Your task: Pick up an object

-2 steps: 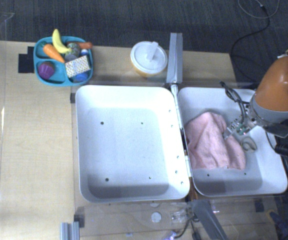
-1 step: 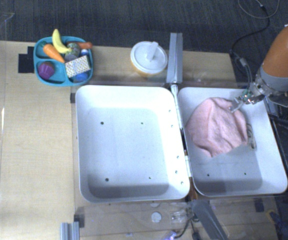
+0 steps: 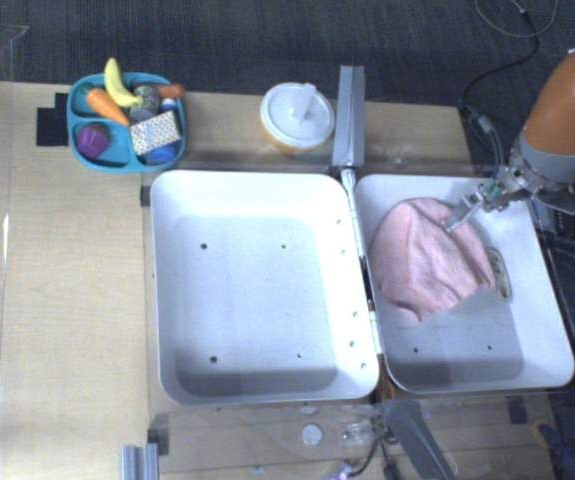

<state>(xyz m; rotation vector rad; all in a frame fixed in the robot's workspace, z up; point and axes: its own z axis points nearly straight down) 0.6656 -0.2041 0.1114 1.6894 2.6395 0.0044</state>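
A crumpled pink cloth (image 3: 429, 258) lies in the right bin (image 3: 537, 368), covering its upper left part. My gripper (image 3: 459, 218) reaches in from the upper right and its tip sits at the cloth's upper right edge, touching or just above it. A small grey metal piece (image 3: 498, 274) rests against the cloth's right side. The arm's orange band (image 3: 559, 98) shows at the far right.
The left bin (image 3: 257, 288) is beside the right one, with a metal divider post (image 3: 348, 118) behind their seam. A white lidded cup (image 3: 297, 116) and a blue tray of toy food (image 3: 127, 120) stand on the bench behind the left bin.
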